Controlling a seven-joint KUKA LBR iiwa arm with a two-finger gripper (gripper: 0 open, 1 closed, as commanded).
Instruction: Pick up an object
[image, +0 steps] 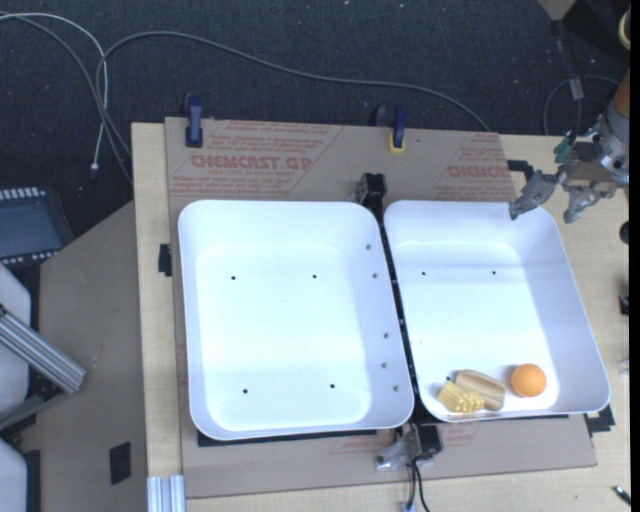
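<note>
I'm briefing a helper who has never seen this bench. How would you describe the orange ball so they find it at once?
Start at the right bin, the one nearer the gripper. Go to its near edge, where three small things cluster. The orange ball is the rightmost, round and plain orange, standing just apart from the tan bread roll and the yellow corn piece.

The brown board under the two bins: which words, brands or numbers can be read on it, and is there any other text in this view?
"CHEMCAST GP" in red on the brown board, top left, largest and clearest.
The same red print repeats at top middle and top right of the board; too faint to read fully.
Smaller red lines around these prints: too small to read.
White bins, orange ball, clamps: no readable text.
</note>
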